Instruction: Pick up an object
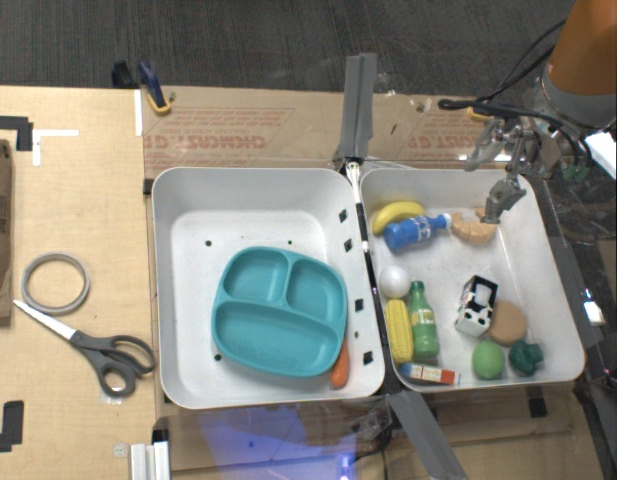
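Robot lab, bench (pixel 68 198), cabled arm (pixel 588 38)

Far to the gripper's (pixel 503 200) left I see a light wooden bench top (pixel 63 158) carrying a roll of tape (pixel 55 281), scissors (pixel 93 348) and black corner marks. A flattened cardboard sheet (pixel 248 133) lies between that bench top and the gripper. Beyond the gripper, dark grey carpet (pixel 288 18) covers the floor.
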Controlling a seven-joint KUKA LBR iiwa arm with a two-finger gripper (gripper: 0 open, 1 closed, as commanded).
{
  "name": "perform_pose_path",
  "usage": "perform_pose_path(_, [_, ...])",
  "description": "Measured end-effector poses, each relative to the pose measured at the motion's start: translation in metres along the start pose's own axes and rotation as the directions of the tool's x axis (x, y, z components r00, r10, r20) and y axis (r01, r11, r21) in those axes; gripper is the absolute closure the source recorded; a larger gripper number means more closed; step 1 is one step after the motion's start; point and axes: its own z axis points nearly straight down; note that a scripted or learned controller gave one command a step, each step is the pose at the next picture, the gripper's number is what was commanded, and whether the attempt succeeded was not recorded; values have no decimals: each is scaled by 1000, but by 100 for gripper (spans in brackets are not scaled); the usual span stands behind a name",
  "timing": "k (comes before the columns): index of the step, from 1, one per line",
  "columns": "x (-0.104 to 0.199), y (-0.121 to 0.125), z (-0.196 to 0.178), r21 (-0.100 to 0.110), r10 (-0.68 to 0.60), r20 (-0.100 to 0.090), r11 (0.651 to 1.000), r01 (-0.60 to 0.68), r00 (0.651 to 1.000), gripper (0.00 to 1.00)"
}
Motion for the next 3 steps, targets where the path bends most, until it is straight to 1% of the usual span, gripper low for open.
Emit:
perform_pose_path(1, [28, -4, 150, 1, 9, 1, 1000, -9, 1000, 0])
perform_pose_path(2, [27, 46, 150, 0, 90, -1, 996, -90, 996, 0])
perform_pose_path(3, [70, 50, 150, 0, 195, -1, 981, -195, 981, 0])
